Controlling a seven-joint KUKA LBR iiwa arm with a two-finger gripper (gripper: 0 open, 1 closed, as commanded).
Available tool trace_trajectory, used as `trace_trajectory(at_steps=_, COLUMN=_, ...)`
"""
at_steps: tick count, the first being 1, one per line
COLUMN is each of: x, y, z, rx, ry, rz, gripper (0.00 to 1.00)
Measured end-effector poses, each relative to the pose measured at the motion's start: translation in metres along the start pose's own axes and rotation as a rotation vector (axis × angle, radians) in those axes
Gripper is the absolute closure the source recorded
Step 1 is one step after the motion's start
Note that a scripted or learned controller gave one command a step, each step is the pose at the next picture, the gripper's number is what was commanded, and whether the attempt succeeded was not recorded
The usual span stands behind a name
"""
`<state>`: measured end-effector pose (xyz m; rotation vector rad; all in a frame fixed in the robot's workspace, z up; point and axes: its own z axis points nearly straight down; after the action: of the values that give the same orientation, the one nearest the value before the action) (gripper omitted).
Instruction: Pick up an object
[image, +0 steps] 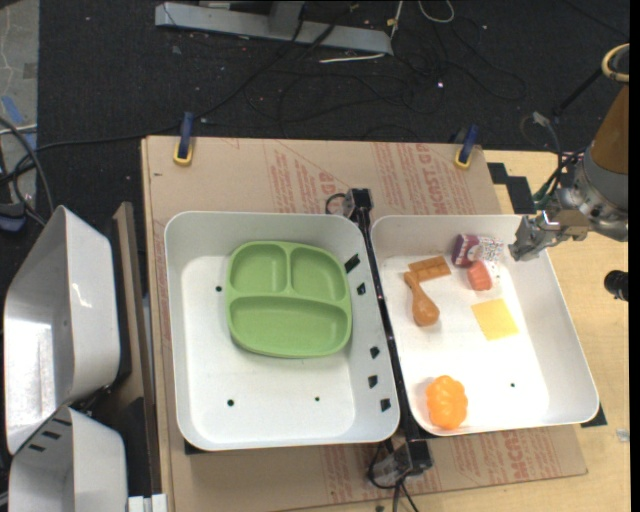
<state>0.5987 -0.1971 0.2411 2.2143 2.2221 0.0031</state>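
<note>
The right bin (560, 345) holds several toy foods. A purple piece with a clear wrapper (467, 247) lies at the back, with a small red piece (481, 277) just in front of it. Left of those lie a brown flat piece (428, 267) and a brown drumstick (421, 300). A yellow square slice (495, 320) rests mid-bin, and an orange fruit (447, 401) sits near the front. My gripper (528, 243) hangs over the bin's back right rim, just right of the purple piece, with nothing seen held in it.
The left bin (190, 300) carries a green divided plate (289, 299). A black divider (375, 300) runs between the bins. Two clamps (183, 150) (465, 153) sit at the bench's back edge. Grey containers (60, 310) stand at the far left.
</note>
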Motion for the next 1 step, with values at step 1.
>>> trace_trajectory(at_steps=1, x=0.049, y=-0.0031, z=0.0112, rx=0.007, ry=0.003, rz=-0.004, gripper=1.0)
